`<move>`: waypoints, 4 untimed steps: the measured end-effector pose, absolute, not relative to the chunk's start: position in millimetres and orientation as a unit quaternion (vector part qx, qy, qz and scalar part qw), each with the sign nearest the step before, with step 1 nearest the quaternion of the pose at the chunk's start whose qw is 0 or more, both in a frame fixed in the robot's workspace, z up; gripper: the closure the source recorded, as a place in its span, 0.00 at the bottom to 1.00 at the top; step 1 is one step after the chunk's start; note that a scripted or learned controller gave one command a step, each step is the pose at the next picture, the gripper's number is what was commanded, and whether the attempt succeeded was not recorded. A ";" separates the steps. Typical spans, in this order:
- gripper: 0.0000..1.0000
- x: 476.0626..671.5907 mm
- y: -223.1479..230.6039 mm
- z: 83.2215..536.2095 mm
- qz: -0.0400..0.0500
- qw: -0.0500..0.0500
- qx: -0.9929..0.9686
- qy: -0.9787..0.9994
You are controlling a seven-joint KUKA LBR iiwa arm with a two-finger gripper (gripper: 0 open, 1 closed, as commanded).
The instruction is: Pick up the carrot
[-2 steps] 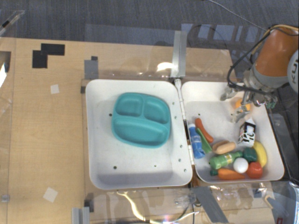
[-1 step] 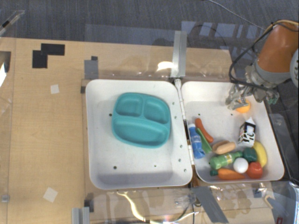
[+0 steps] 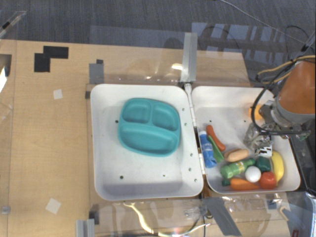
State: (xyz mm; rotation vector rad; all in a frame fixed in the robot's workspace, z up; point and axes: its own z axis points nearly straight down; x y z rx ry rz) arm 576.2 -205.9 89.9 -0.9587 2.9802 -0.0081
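Carrot [image 3: 215, 137] lies slanted in the right bin [image 3: 224, 102], against a green piece and a blue tube by the bin's left wall. At its three o'clock the tool [image 3: 260, 141] hovers low; whether it is apart or together cannot be told.
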 end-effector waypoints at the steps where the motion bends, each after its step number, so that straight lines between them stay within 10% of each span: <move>1: 0.00 577.0 -204.0 89.0 -0.002 0.007 -0.307 0.952; 2: 0.00 587.7 -205.4 89.1 -0.002 0.007 -0.061 0.998; 4: 0.00 588.8 -189.9 89.0 -0.003 0.006 -0.233 0.973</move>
